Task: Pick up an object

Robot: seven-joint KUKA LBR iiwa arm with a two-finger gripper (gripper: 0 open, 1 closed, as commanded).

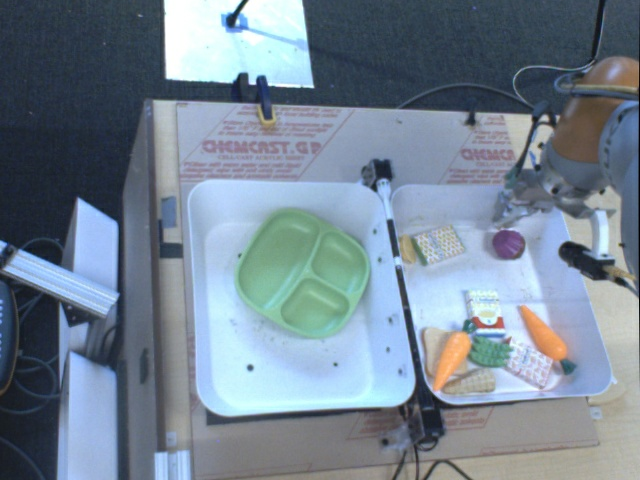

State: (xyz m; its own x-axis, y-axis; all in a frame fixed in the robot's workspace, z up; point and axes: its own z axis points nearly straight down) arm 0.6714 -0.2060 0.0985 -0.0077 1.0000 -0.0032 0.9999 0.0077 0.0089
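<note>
My gripper (507, 208) hangs over the far part of the right bin (590, 313), coming down from the grey arm with its orange band at the top right. Just in front of it, apart from it, a purple round object (508, 243) lies on the bin floor. Also in this bin are a patterned flat box (437, 244), a small red and green carton (484, 308), two orange carrots (451, 358) (545, 336), a green leafy piece (490, 350) and a patterned packet (530, 365).
The left bin (215, 368) holds a light green divided plate (303, 271). A black-and-white divider (395, 268) runs between the bins. Cables cross the bench at the back right. A yellow piece (407, 249) lies against the right bin's left wall.
</note>
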